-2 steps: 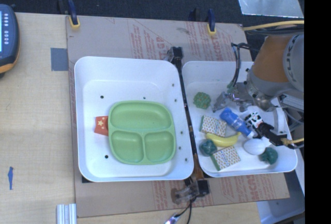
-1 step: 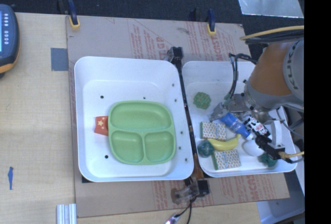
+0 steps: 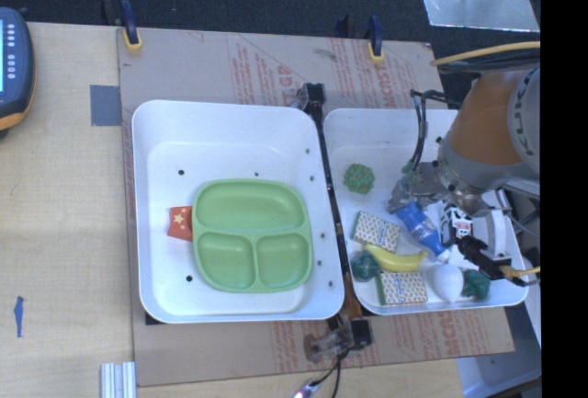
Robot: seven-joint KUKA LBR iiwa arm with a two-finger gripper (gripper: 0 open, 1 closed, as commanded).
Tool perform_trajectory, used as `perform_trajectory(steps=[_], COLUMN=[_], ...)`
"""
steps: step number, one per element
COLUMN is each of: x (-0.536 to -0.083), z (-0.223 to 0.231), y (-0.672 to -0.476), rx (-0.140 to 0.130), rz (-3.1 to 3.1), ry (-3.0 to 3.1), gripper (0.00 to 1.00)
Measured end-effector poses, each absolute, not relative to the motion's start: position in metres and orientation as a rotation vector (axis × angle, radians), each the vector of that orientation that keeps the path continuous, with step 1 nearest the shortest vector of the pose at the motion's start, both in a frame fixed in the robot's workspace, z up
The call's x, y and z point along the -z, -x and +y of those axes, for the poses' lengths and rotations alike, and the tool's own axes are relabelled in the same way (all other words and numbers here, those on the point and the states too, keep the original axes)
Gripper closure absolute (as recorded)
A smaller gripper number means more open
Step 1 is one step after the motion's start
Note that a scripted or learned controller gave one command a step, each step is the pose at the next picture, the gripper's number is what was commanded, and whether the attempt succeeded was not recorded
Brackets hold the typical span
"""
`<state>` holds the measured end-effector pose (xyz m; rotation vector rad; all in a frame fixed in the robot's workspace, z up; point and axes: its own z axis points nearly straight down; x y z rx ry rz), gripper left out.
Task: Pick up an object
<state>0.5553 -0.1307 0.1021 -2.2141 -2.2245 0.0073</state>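
My tool [image 3: 432, 203] is down in the right bin [image 3: 386, 125], can't tell its state from here. A blue bottle [image 3: 421, 228] lies right under it, with a banana [image 3: 395, 259] just nearer and a green ball [image 3: 359, 177] to the left. Left bin [image 3: 152, 203] has a green divided plate [image 3: 251, 233].

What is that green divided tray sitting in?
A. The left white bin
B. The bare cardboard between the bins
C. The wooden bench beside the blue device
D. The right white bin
A: the green divided tray lies flat inside the left white bin, with a small red item beside it.
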Motion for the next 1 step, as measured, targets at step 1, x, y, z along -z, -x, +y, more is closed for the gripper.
perform_trajectory(steps=[1], x=[-0.1968], z=[-0.0447], y=[-0.5188], rx=[0.008], rz=[-2.236], ry=[2.207], gripper=[1.0])
